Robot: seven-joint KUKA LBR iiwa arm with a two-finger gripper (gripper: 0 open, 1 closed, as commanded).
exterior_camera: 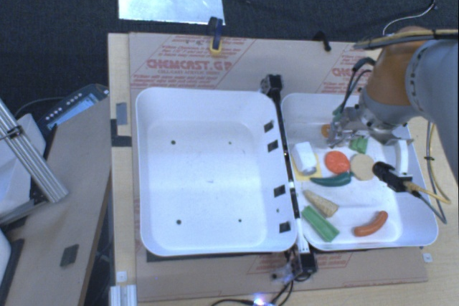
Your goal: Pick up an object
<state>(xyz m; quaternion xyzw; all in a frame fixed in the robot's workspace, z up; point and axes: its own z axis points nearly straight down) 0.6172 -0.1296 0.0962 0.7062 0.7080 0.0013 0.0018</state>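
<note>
Tabletop layout, left to right: the left bin sits beside the right bin, the two divided by a black clamp strip running along their shared edge.

Right bin contents, left to right:
- White block, near the bin's left wall.
- Green stick, at the front left, lying at a slant.
- Pale corn-shaped piece, just behind the green stick.
- Dark green curved piece, below the orange-red round piece and touching it.
- Round beige piece, just right of the orange-red one.
- Small green piece, behind the beige one, close to the gripper.
- Orange-red sausage shape, at the front right, apart from the rest.

Gripper position: low over the rear of the right bin, beside a small orange item. Fingers: state cannot be told; the gripper body hides them. Arm: enters from the right, orange band above the wrist.
</note>
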